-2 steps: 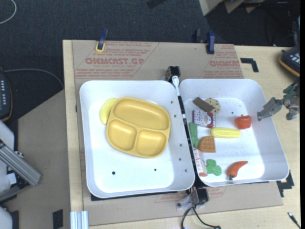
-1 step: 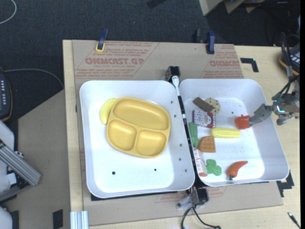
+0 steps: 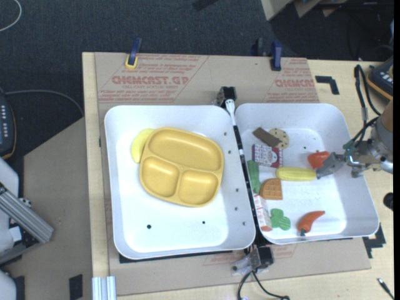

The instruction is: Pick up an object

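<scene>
Broadly, the left bin (image 3: pixel 119 186) holds a yellow tray (image 3: pixel 181 166), while the right bin (image 3: pixel 325 114) at centre right gathers small toy foods for picking. The claw (image 3: pixel 324 169) reaches in beside a red piece (image 3: pixel 318 159); its grip state I cannot tell.

Right bin (image 3: pixel 350 130) middle open; toys crowd left wall (red pepper (image 3: pixel 310 219) near front); yellow tray (image 3: pixel 181 166) fills left bin (image 3: pixel 119 167).

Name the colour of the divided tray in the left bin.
Yellow tray, camera view.
</scene>
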Robot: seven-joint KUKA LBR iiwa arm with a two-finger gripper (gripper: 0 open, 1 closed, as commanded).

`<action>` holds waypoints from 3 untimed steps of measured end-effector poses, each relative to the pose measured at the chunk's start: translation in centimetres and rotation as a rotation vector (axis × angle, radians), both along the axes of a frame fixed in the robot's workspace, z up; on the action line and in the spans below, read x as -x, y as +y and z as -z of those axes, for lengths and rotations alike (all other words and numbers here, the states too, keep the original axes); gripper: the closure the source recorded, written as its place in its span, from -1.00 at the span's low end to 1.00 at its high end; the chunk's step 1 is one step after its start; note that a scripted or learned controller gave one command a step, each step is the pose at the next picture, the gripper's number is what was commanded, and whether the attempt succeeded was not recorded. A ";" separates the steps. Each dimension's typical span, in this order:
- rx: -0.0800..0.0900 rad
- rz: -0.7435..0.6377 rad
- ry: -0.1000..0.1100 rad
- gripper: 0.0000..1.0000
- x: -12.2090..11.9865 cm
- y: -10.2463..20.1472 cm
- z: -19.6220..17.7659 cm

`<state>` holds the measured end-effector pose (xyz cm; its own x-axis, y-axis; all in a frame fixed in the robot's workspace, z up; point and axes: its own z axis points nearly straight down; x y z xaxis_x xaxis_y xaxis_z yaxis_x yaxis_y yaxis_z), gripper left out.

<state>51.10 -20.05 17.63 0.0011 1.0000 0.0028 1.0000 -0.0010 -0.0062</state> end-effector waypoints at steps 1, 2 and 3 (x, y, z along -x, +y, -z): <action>0.000 0.000 -0.001 -1.00 1.1 0.4 5.3; 0.001 -0.001 -0.003 -1.00 1.1 0.5 9.3; 0.003 0.000 -0.007 1.00 1.0 0.4 8.1</action>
<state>50.08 -19.66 9.51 0.0012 1.0000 -0.0005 1.0000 -0.0012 0.0007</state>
